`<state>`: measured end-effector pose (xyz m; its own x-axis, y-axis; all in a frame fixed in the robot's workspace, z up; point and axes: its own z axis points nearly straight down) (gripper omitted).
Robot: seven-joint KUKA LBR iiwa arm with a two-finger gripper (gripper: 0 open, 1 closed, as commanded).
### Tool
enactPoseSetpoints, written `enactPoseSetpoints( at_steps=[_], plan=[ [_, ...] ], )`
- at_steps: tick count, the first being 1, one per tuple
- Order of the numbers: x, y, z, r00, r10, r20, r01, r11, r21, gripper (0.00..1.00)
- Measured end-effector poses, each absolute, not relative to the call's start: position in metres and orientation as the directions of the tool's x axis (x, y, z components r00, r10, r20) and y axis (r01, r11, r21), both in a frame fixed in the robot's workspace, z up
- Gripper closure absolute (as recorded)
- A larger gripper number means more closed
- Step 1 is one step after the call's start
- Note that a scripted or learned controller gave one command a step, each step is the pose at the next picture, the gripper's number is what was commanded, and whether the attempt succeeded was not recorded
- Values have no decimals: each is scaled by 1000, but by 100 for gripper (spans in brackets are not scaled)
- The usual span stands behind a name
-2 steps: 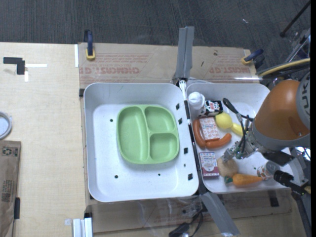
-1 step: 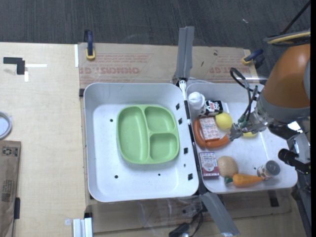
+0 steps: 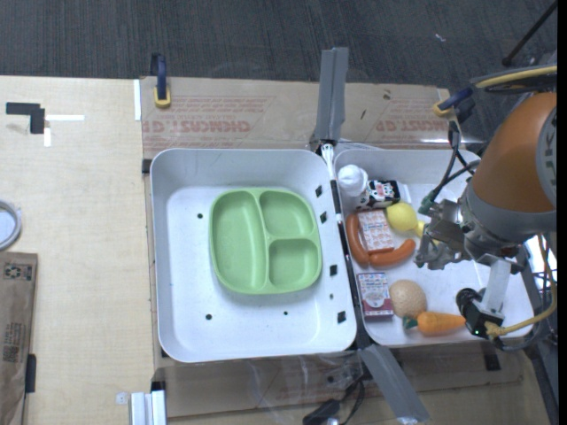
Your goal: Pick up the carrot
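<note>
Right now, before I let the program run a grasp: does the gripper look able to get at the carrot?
Probably yes. The carrot lies uncovered at the right bin's near edge, beside the round tan item, which crowds its green end. The gripper hangs just above it.

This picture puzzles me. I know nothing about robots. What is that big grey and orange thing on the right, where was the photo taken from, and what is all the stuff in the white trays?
It is a robot arm, photographed from a camera fixed above the bench. Its gripper hangs over the right bin, which holds toy food: a carrot, a sausage, a lemon and small cartons. The left bin holds a green divided plate. The carrot lies in the bin, apart from the gripper, not picked up.
</note>
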<state>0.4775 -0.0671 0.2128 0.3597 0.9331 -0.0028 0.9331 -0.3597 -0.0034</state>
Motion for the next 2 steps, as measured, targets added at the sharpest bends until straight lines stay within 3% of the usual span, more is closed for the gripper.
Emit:
enactPoseSetpoints(
  at_steps=[1, 2],
  plan=[
    [477, -86, 209, -122, 993, 0, 993, 122, -5, 100],
    [478, -42, 226, 250, 968, -2, 968, -250, -2, 100]
  ],
)
